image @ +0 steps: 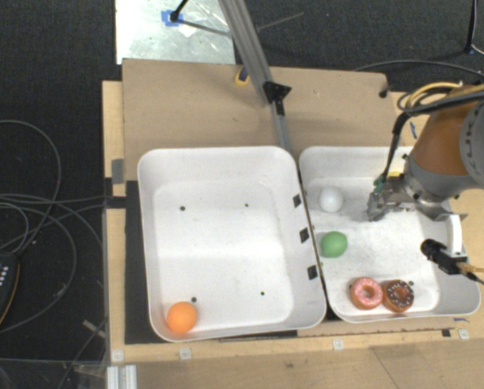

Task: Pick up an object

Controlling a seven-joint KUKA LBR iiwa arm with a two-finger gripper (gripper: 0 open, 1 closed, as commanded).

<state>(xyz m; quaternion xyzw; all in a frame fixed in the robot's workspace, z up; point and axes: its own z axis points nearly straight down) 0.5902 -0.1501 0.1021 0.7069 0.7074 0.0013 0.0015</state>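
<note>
Small white ball (331, 199) lies near the hand (378, 205), whose grip I cannot tell.

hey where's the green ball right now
The green ball lies in the right bin, by its left wall, just below the white ball and up-left of the pink doughnut.

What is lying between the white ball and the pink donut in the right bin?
In the camera view, a green ball lies between the white ball and the pink donut.
</note>
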